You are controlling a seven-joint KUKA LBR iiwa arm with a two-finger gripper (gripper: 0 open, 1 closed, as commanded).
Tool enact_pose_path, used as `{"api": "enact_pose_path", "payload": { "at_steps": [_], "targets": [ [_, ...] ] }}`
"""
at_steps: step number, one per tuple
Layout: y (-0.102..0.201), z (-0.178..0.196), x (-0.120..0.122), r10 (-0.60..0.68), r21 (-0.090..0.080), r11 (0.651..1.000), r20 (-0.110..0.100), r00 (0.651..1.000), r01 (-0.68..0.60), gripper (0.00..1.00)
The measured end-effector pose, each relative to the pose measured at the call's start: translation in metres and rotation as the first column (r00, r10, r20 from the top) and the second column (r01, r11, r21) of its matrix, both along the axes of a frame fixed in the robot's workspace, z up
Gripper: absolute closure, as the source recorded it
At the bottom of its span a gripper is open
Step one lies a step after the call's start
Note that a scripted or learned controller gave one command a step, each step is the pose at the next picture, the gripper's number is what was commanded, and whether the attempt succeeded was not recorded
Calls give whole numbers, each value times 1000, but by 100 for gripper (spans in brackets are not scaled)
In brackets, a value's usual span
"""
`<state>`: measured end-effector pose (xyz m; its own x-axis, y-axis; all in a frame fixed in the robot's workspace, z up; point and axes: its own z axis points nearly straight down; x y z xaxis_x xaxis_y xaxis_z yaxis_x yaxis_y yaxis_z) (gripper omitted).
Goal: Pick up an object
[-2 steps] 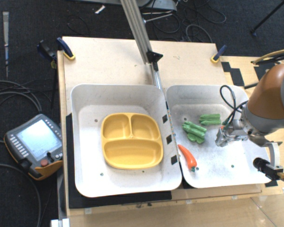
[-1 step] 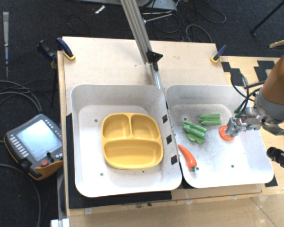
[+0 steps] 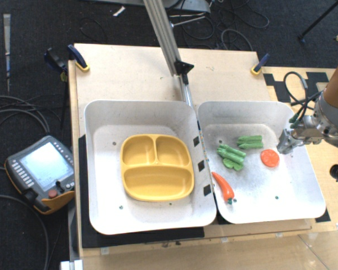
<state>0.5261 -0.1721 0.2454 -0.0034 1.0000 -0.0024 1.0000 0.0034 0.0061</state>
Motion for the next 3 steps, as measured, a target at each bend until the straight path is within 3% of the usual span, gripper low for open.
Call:
{"api": "enact_pose_path", "payload": {
  "at_steps": [3],
  "targets": [
    [148,-3,2,5,4,1000,-8,1000,-5,100]
  ]
}}
